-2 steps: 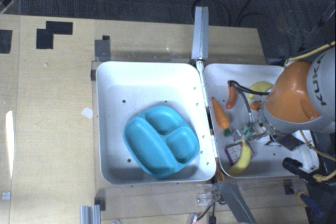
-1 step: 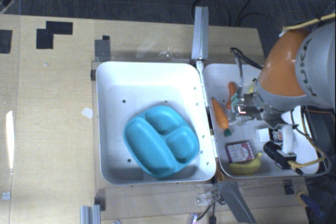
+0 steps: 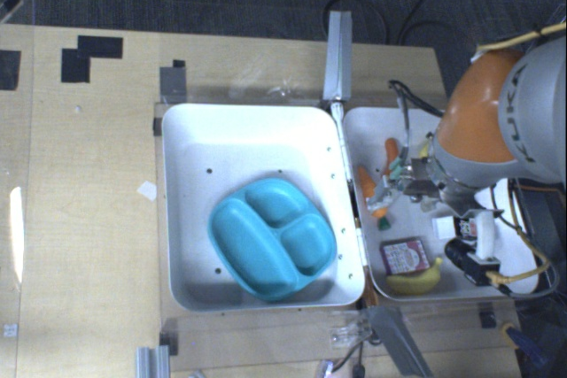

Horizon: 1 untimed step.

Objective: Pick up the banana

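Banana (image 3: 416,281) sits at the near edge of the right bin (image 3: 359,124), curled right up against the front wall, and a small dark red packet (image 3: 405,256) is touching it on the far side. So it's boxed in: wall on one side, packet on the other.

Up the bin from there, the hand (image 3: 396,183) hangs over a little pile of orange carrot-looking pieces (image 3: 391,151), well short of the banana. Can't tell from this angle whether it's spread wide or pinched narrow, too much clutter around it, and I don't see anything held in it.

What I'd worry about: coming down on the banana, one side of the hand could land on the packet or hit the bin wall, so it grabs the packet instead or just skids off the curved peel. It could also snag a carrot piece on the way over. The blue divided tray (image 3: 271,236) in the left bin (image 3: 257,124) is out of the way, no issue there.
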Tool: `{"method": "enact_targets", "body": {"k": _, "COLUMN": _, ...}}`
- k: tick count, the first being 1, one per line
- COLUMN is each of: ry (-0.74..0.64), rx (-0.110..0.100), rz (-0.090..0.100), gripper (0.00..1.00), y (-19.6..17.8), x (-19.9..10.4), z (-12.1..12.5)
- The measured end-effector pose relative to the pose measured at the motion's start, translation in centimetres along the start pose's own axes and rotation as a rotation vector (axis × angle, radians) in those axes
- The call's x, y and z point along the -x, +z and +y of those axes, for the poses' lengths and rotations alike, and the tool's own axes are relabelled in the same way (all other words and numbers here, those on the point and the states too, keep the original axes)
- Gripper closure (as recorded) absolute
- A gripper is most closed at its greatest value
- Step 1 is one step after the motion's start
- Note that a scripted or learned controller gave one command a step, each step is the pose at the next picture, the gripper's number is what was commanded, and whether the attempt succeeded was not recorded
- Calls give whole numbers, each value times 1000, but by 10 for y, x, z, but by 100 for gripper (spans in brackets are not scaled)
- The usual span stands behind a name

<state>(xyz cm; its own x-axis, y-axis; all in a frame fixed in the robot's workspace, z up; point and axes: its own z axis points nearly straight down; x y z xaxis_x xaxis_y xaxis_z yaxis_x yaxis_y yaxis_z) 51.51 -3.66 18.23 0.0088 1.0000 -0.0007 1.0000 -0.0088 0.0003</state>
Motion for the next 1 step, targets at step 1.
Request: {"method": "enact_targets", "body": {"k": 1, "ry": -71, "rx": 2, "rz": -1, "gripper": 0, "y": -50, "x": 45, "z": 114}}
